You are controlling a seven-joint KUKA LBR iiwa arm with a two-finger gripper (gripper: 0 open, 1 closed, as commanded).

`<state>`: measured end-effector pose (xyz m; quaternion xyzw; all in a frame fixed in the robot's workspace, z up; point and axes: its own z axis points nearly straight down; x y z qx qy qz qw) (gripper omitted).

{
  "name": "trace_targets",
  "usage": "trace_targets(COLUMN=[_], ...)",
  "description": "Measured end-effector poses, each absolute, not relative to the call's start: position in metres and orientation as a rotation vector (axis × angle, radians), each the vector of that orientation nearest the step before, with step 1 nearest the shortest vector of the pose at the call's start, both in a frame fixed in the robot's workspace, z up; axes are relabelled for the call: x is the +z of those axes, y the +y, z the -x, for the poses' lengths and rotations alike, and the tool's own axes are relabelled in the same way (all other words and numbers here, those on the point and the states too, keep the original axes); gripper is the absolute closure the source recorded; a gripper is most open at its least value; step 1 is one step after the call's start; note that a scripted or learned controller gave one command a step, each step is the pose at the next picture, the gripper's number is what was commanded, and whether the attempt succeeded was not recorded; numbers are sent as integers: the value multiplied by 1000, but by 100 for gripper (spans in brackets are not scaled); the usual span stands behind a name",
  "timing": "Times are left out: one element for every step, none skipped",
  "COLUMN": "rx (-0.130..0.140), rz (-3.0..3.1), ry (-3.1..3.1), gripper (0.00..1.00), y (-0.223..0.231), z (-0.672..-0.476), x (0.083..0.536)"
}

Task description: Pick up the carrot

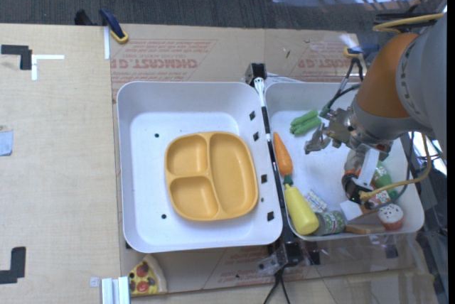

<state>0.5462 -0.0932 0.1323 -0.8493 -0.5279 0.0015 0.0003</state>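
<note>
The orange carrot with a green top lies in the right-hand shallow white bin, against its left wall beside the divider, with a yellow plastic squeeze bottle just below it and a green bean-like vegetable above and to its right. The metal two-finger gripper hangs over the middle of that bin, to the right of the carrot and apart from it, its fingers spread and holding nothing. In the left-hand white bin sits a yellow three-compartment plastic plate.
</note>
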Motion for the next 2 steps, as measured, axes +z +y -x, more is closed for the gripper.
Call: trace_targets(rx=[3,2], rz=[2770,2482], ry=[-1484,-1932], gripper=[0,0], y=[-33,-50], z=[-553,-533], x=[191,448])
